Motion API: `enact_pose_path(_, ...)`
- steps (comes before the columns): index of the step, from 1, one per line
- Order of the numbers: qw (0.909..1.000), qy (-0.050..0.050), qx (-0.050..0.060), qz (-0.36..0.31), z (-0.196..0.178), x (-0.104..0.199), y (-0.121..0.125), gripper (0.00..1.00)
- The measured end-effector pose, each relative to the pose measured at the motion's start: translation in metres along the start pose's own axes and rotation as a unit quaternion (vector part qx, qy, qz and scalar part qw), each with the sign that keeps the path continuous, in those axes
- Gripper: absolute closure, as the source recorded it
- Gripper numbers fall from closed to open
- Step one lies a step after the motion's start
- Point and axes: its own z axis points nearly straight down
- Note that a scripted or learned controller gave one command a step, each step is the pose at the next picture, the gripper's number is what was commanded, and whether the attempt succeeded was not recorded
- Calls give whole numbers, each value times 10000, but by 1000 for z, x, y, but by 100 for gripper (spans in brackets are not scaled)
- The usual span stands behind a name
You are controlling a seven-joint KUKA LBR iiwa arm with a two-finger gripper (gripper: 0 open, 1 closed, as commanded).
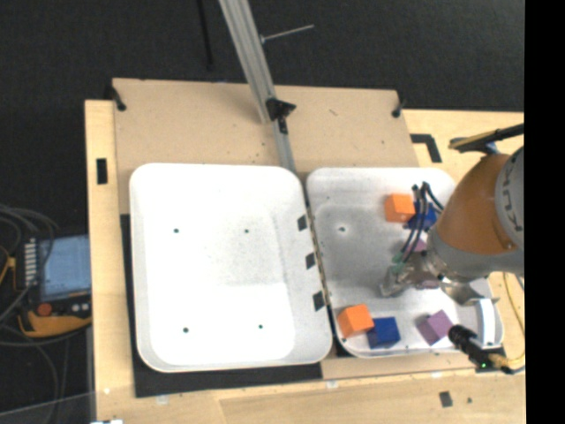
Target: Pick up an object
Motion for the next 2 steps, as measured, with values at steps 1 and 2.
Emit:
enact_pose_path(1,10000,-4,-1,-24,-44,-5,0,100)
enact_pose_path(2,10000,-7,-10,-67,-98,-6,2,100)
